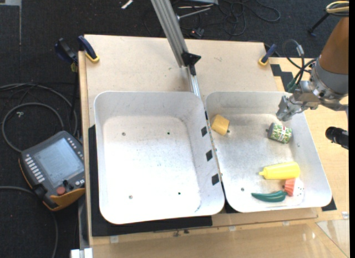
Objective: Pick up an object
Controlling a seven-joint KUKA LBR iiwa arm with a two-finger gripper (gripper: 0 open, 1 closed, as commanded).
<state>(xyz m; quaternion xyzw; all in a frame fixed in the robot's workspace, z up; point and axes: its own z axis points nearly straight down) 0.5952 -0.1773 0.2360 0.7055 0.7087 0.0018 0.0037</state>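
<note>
Two shallow white bins side by side on a wooden bench [138, 62]. Left bin [111, 112] well off to the view's left of the claw [284, 112]; right bin [244, 104] directly beneath it, with the claw hanging over the far right part of that bin, close to its rim. Grey arm [333, 68] with an orange band reaching in from the view's right, tilted down toward the bin. Whether the claw is open or closed: cannot tell from this angle, and nothing seen gripped in it.

A slanted aluminium pole [169, 24] far to the claw's left and above it in the view, ending at the gap between the bins. A teach pendant [52, 168] on the dark floor, far to the left beyond the bench.

Five small items in the right bin. Yellow bottle [280, 170] well below the claw in the view, lying on its side. Green pepper [270, 196] further down still, near the bin's near edge, just beside a red-and-white piece [294, 187]. Green-and-white can [280, 132] just below the claw in the view, nearest of all, lying on the bin floor, apart from the claw. Yellow block [220, 124] off to the claw's left, near the bin's left wall.
</note>
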